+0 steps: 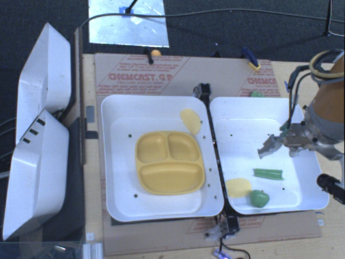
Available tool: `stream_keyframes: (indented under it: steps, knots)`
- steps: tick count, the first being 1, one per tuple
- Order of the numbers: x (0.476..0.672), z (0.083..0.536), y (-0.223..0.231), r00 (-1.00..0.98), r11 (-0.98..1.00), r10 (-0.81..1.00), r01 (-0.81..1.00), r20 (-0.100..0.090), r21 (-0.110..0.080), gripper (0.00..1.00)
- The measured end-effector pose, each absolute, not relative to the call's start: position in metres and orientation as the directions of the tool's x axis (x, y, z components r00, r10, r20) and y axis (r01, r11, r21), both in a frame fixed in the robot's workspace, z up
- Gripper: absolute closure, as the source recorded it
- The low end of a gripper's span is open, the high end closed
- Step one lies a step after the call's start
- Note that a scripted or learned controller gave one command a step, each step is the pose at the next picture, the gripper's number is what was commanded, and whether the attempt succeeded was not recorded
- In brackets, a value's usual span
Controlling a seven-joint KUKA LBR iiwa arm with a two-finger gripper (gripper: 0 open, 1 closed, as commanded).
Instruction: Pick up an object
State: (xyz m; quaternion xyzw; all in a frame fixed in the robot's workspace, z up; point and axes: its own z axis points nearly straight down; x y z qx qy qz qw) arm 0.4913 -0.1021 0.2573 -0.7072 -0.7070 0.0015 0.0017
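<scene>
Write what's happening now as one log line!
pincer: over right bin, holding nothing | green stick: below it | green ball: front corner | yellow tray: left bin

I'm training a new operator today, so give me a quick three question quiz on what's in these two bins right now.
1. True or false: the yellow divided tray lies in the left bin.
2. Which lies closest to the gripper? A) green stick B) green round piece C) pale yellow piece by the left bin's upper right corner
3. Fill in: the flat yellow disc in the right bin lies just left of the green ____ piece.

Key: 1 true; 2 A; 3 round.
</scene>
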Motion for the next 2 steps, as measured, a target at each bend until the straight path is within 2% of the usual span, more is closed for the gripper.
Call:
stream_keyframes:
  steps: [1,2]
  knots:
    - [0.492,0.26,-0.102,0.0,0.0,1.0,1.0,0.0,0.001,0.0]
    - [0.489,0.212,-0.111,0.001,-0.001,1.0,1.0,0.0,-0.003,0.0]
